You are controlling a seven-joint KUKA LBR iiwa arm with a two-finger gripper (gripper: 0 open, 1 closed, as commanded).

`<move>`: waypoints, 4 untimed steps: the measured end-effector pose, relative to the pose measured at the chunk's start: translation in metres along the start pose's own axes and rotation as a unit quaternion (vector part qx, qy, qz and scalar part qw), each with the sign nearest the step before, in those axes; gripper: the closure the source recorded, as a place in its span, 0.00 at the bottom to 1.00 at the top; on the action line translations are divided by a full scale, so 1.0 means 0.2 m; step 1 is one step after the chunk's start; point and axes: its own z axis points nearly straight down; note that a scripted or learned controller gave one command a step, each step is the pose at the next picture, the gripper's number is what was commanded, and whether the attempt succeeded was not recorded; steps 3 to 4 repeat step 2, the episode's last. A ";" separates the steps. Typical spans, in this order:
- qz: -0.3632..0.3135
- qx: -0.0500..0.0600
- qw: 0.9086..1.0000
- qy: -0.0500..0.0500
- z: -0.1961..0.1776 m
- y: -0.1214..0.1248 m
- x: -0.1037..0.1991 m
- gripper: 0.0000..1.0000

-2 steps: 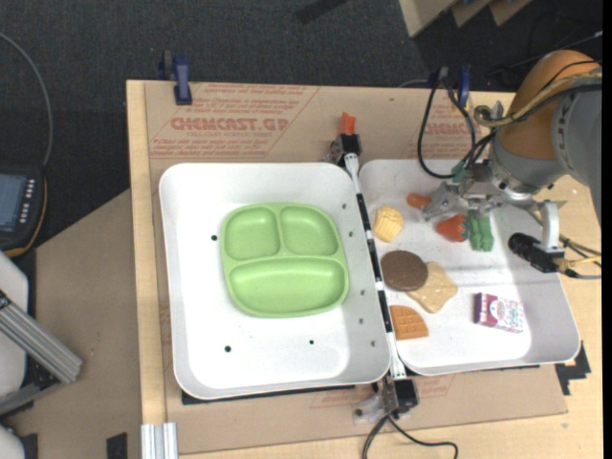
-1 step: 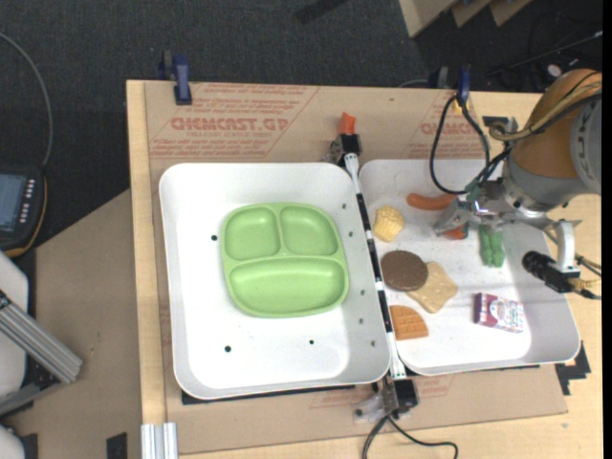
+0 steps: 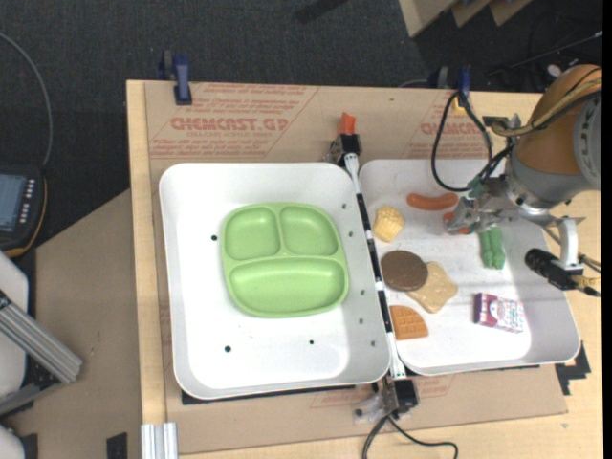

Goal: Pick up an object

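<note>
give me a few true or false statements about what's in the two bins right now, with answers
1. The green divided plate lies in the left bin. True.
2. The purple packet sits on the green divided plate. False: it lies in the right bin, near that bin's front right corner.
3. The round brown cookie touches the tan bread-shaped piece. True: the cookie overlaps its edge.
4. The end effector hangs over the left bin. False: it is over the right bin, close to the red sausage and the green item.
5. The orange waffle piece lies at the far end of the right bin. False: it lies near the front, by the divider.
</note>
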 end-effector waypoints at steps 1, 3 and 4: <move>-0.006 -0.001 1.000 0.004 -0.47 0.08 0.59 1.00; -0.003 0.007 1.000 0.004 -0.44 -0.06 0.93 1.00; -0.003 0.007 1.000 0.004 -0.44 -0.06 0.93 1.00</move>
